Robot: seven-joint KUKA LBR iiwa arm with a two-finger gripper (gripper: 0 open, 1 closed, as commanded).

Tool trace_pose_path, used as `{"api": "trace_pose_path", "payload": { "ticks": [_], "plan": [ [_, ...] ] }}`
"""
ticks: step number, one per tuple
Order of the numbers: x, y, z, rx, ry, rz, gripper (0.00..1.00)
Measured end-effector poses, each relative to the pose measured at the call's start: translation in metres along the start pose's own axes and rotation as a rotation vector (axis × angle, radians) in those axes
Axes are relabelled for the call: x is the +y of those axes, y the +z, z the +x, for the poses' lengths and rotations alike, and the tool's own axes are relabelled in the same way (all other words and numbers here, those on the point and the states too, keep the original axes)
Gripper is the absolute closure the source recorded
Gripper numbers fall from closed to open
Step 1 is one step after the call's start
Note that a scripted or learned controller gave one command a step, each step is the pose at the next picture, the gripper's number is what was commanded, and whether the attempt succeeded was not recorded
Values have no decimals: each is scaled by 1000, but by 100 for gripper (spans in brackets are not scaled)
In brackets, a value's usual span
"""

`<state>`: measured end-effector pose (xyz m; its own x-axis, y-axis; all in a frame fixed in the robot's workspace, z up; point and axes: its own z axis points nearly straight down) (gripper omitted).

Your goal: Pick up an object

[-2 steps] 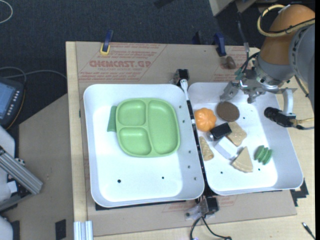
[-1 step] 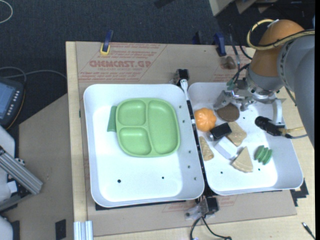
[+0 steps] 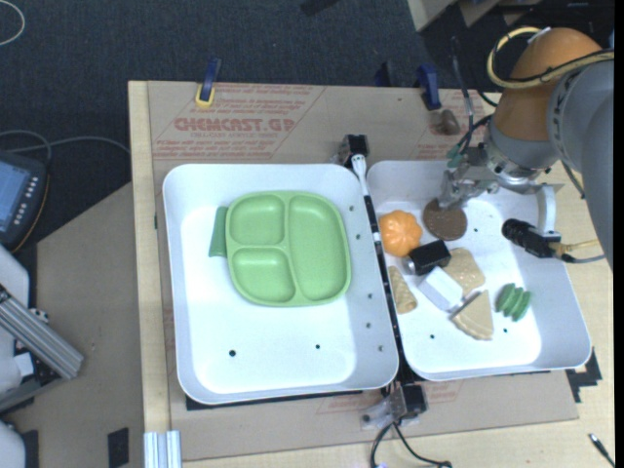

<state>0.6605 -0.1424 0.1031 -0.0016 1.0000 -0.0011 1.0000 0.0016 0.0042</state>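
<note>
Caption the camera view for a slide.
Arm's gripper over a brown disc in the right bin; green tray left.

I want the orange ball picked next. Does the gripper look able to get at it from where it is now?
Probably yes. The orange ball lies uncovered at the right bin's left edge, with the gripper just beside it; only the black block touches its lower side.

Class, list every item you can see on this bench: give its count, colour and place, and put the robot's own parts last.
Bins: two, white, side by side on the bench.
Divided plate: one, green, left bin.
Round fruit: one, orange, right bin, near its left wall.
Brown disc: one, right bin, under the pincer.
Black-and-white block: one, right bin middle.
Green piece: one, right bin, right side.
Arm: one, grey with orange band, upper right.
Pincer: one, above the brown disc.
</note>
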Motion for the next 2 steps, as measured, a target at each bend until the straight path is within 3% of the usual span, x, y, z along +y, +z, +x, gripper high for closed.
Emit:
{"api": "trace_pose_path", "payload": {
  "ticks": [2],
  "plan": [
    [13,-106,6,0,0,-2,100]
  ]
}}
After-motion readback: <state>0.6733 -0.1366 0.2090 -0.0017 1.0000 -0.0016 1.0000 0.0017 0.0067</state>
